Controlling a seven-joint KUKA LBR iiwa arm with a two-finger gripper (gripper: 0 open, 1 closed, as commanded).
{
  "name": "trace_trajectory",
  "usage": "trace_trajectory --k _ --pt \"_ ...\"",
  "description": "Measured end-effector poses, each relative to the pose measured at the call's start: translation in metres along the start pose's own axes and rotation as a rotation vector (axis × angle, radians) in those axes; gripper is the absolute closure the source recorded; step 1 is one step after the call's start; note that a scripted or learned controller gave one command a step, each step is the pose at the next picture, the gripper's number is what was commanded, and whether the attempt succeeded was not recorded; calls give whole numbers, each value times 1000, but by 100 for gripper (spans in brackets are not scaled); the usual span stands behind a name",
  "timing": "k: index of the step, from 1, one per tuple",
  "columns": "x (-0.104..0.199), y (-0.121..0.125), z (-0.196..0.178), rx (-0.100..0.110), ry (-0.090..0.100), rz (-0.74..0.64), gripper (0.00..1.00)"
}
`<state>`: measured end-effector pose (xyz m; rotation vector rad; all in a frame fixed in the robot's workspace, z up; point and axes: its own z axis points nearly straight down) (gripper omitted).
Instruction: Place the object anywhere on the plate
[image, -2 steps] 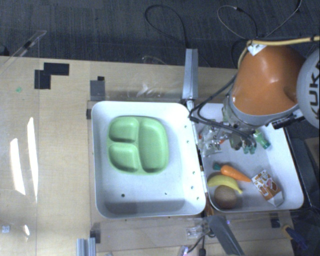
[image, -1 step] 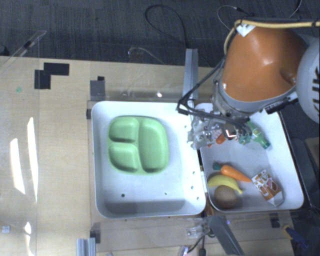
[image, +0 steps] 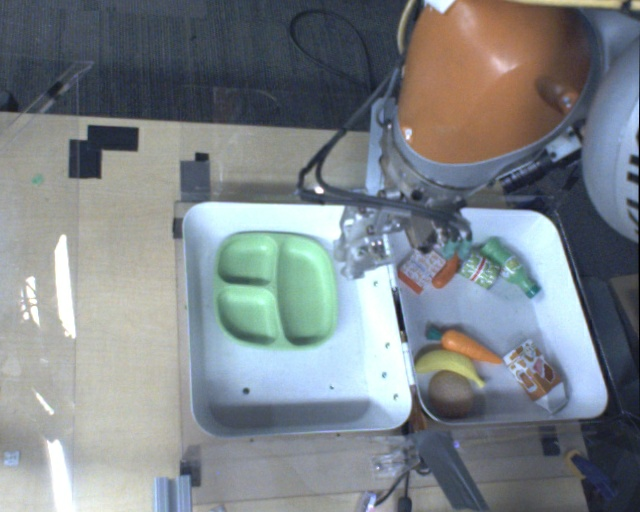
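The pale wooden bench (image: 100, 330) is carrying two shallow white bins side by side: the left bin (image: 300, 400) and the right bin (image: 575, 330), their inner walls touching.

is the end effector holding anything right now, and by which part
Cannot be told. The end effector sits over the divide between the bins, near the green plate; glare hides whether anything is gripped.

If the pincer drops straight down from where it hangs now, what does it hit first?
Most likely the bare floor of the left bin, by the wall it shares with the right bin. The pincer hangs just right of the green plate, though depth is unclear from this view.
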<state>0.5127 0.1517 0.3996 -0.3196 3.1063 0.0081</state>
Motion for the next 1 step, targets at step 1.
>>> trace_trajectory --k 1 --pt "3 44 99 -1 12 -152 100"
